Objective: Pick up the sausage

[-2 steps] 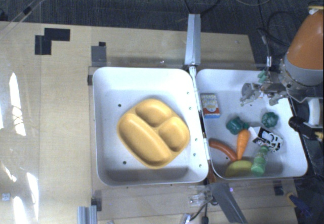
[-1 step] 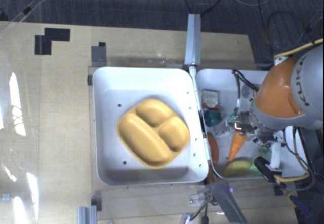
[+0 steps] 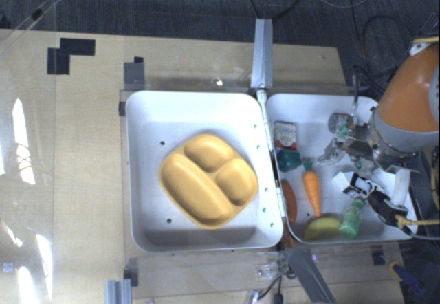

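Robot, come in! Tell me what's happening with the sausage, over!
Gripper low in the right bin, fingers unclear. Sausage lies untouched along that bin's left wall. Carrot lies between gripper and sausage, teal toy just above it.

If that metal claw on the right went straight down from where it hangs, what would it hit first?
Probably bare white floor of the right bin, beside the carrot. The gripper hangs there; the sausage lies further left. Depth is uncertain.

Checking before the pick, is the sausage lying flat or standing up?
Lying flat: the sausage stretches along the right bin's left wall, beside the carrot.
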Controlling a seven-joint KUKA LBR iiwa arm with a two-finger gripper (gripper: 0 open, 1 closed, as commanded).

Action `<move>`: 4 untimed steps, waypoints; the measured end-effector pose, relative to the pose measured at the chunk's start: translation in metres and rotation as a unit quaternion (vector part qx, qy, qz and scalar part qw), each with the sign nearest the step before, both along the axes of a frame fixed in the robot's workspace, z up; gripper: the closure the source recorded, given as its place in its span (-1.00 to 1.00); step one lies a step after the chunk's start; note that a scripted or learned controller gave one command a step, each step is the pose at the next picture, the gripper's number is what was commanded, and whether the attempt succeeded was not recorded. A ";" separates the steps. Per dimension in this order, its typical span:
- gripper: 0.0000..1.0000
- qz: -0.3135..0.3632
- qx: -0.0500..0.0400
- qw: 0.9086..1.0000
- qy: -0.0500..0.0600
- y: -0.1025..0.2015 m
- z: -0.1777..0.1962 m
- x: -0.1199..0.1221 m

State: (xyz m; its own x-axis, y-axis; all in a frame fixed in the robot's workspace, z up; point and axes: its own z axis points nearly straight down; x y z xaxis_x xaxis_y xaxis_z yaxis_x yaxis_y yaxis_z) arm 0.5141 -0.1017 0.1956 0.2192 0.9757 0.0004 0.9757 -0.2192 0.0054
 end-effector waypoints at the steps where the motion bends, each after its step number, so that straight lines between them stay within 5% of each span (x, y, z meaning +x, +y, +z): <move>1: -1.00 -0.063 -0.001 0.998 -0.004 0.009 -0.107 0.054; 2: 1.00 -0.060 0.001 0.998 -0.006 0.012 -0.095 0.056; 3: 1.00 -0.211 0.002 0.978 -0.006 0.002 -0.106 -0.005; 4: 1.00 -0.413 0.004 0.911 -0.007 0.015 -0.106 -0.021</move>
